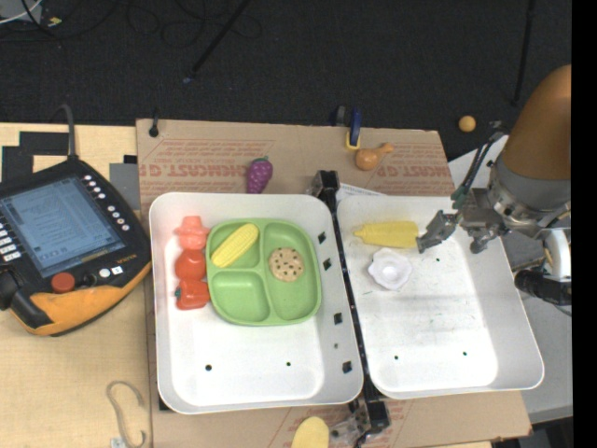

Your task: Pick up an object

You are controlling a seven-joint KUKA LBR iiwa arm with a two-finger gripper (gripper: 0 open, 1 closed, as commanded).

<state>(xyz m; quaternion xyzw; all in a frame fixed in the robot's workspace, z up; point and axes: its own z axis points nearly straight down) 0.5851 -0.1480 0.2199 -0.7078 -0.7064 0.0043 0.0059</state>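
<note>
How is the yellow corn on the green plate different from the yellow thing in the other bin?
The corn lies tilted in a compartment of the green plate in the left bin; the yellow piece lies almost level on the right bin's bare floor. The corn looks bumpy, the yellow piece smoother. Both are yellow and long.

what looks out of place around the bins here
Several toys lie outside the bins: a purple grape bunch and an orange pear-like piece on the cardboard behind, an orange ball further back, and a yellow piece at the front edge. Nothing looks spilled or damaged.
</note>
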